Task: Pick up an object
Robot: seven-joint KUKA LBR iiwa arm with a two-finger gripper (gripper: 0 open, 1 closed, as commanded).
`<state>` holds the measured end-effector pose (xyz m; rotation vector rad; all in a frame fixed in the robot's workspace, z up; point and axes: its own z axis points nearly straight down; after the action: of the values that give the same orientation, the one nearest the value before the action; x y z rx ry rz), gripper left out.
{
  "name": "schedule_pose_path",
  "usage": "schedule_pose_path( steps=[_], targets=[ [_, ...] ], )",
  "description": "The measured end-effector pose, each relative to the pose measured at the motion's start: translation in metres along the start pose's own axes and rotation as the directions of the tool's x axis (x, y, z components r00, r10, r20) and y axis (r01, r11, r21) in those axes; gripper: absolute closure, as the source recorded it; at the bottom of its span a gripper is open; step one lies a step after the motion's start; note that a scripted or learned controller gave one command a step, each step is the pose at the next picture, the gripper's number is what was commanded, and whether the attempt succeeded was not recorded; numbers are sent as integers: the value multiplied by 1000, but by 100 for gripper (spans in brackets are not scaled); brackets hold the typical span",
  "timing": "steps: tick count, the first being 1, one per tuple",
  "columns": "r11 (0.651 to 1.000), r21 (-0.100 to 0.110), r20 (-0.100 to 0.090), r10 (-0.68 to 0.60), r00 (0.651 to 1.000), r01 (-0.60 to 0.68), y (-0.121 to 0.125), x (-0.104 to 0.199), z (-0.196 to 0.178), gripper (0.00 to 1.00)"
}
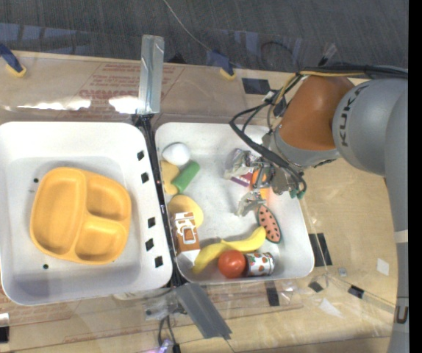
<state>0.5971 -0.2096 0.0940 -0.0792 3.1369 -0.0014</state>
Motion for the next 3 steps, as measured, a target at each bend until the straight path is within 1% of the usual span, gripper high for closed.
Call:
schedule_pose_path(
  steps=[2,3],
  targets=[
    [1000,0,0,0,1000,0,0,0,0,0],
    [1000,-1,-4,28,1000,-28,15,6,1,0]
  ],
)
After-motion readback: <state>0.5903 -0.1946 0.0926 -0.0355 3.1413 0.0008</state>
